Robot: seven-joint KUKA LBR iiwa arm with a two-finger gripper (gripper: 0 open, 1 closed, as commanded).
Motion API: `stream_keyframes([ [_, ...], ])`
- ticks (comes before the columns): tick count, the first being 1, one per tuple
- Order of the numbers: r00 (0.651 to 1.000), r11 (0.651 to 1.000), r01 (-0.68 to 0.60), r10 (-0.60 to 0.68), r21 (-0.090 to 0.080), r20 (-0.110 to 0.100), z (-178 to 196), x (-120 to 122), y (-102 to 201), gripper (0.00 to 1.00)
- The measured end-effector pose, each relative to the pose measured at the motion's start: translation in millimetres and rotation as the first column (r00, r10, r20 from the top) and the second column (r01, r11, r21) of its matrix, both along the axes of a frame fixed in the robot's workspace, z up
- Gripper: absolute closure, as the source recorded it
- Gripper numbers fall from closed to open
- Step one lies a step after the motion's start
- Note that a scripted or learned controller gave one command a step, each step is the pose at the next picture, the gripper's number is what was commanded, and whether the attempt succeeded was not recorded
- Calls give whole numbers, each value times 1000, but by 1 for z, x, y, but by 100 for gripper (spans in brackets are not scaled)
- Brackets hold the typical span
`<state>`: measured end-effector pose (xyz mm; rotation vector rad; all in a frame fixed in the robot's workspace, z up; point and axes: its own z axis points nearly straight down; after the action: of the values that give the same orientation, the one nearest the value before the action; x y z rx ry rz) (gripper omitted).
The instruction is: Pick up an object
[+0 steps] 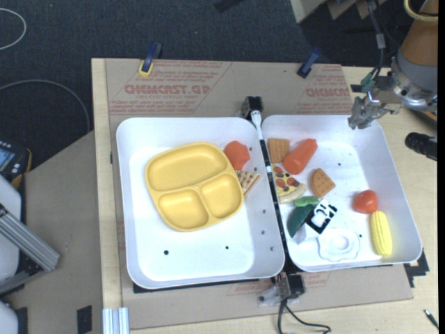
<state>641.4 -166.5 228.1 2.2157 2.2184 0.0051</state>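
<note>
Nearest to me, at the front rim of the right bin (400, 186), lie a glossy white fried egg (338, 245) and a ridged yellow corn cob (381, 232), the cob almost touching the bin's right front wall. Just behind them I see a round red tomato (365, 201), a green leafy piece (300, 214) and a black-and-white tag (320, 216) overlapping it. Further back sit a pizza slice (284, 181), a tan cracker-like wedge (321, 183), a waffle square (278, 149) and a smooth orange-red carrot-shaped piece (300, 155). All look like moulded plastic toy food.

I see the left bin (132, 186) holding a yellow divided plate (193, 185) with three rounded hollows, tilted across its middle. A red-orange lump (237, 154) and a small waffle wedge (247, 180) rest against the plate's right side, close to the wall between the bins. Bare white floor runs along that bin's front.

My gripper (363, 114) hangs over the back right edge of the right bin, above its rim, well apart from every toy. I cannot tell how far its fingers are spread; nothing appears between them. Open floor lies in the right bin's back right corner, beneath the gripper.
</note>
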Motion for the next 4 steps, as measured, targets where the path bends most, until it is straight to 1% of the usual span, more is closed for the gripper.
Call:
stream_keyframes([
  [1, 1000, 1000, -2, 2, 3, -10, -11, -18, 50, 100],
  [2, 1000, 1000, -2, 2, 4, -10, -15, -33, 92, 100],
  [3, 1000, 1000, -3, 3, 4, -10, -2, -45, 144, 100],
  [4, 1000, 1000, -3, 3, 4, -11, -13, -65, 195, 100],
])
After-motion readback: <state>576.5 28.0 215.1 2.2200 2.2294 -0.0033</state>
